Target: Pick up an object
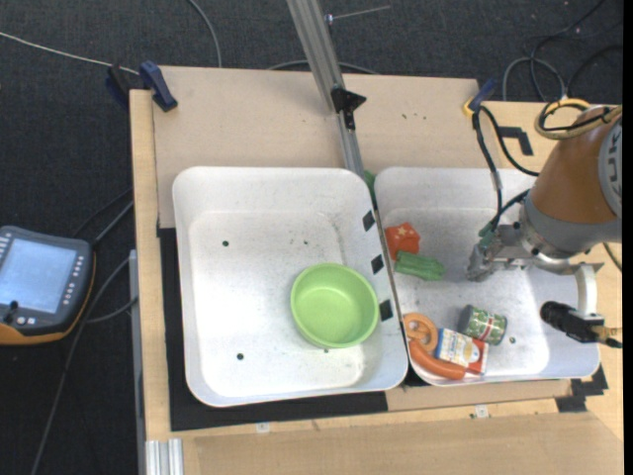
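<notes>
My gripper (482,266) hangs low over the middle of the right bin (445,191), with no object seen between its tips. Left of it lie a green oblong piece (419,266) and an orange-red block (402,238) close to the bin's left wall. Below the gripper sits a small green can (484,324). At the bin's front are a white and red packet (461,349) and an orange curved piece (423,336). A lime green bowl (334,306) rests in the left bin (227,255).
A slanted metal pole (321,47) comes down to the divider between the bins. A handheld pendant (40,283) lies off the bench at the left. Blue clamps (156,84) hold the board corners. Cables trail by the arm at the right.
</notes>
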You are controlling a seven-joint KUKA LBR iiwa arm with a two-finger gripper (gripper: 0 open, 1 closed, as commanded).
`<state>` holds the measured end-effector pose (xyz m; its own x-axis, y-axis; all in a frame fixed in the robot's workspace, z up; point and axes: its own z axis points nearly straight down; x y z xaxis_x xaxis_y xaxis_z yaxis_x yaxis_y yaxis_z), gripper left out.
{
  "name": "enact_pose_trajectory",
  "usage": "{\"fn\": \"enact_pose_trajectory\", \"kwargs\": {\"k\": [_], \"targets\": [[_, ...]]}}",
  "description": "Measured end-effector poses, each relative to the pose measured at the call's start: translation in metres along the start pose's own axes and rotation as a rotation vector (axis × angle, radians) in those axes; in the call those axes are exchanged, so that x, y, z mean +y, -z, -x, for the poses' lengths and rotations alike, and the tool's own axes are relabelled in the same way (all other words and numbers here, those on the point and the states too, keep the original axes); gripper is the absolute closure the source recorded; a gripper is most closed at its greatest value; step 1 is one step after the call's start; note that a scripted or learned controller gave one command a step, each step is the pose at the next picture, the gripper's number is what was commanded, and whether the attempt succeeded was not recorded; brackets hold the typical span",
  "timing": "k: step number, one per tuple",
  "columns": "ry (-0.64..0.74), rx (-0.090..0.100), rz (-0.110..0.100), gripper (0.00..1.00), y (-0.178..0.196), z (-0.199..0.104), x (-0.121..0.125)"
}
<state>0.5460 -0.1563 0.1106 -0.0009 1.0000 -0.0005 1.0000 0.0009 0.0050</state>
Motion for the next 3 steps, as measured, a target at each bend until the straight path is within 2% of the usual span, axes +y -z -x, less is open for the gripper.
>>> {"fn": "enact_pose_trajectory", "kwargs": {"k": [3], "targets": [[0.0,0.0,0.0,1.0,0.141,0.009,0.013]]}}
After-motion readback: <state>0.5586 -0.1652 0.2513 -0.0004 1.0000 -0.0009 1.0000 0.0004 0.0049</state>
